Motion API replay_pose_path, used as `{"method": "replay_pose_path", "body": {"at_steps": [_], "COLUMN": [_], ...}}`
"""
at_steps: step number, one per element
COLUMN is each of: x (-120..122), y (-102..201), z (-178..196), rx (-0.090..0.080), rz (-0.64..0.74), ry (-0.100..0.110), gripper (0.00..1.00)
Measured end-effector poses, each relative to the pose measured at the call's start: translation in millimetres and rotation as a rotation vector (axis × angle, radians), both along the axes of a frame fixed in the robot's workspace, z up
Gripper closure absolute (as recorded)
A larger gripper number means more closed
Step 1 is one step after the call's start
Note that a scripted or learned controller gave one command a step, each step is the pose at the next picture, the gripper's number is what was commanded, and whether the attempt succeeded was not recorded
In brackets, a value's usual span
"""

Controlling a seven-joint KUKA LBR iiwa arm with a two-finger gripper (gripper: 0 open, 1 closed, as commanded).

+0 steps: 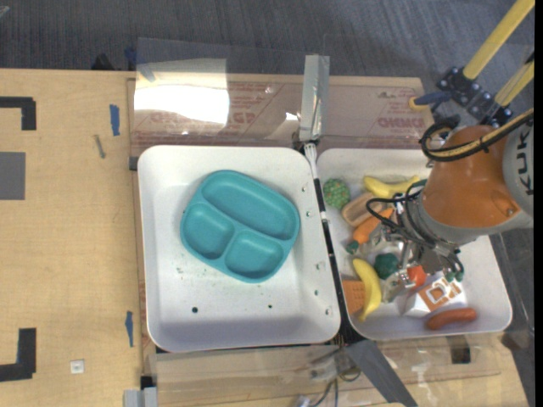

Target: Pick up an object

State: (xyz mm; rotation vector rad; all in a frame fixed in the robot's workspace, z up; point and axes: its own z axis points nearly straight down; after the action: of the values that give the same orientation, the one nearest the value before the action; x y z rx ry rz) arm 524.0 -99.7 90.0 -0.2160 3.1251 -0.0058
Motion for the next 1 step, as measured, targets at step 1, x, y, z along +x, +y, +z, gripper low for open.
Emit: {"method": "replay_pose_path", "body": {"at_steps": [1], "x": [98.3], "y": [-6.4], "z": [32.6], "rx": [0.004], "rz": [-0.037], "ry": [-0.002], "gripper": [0.00]}}
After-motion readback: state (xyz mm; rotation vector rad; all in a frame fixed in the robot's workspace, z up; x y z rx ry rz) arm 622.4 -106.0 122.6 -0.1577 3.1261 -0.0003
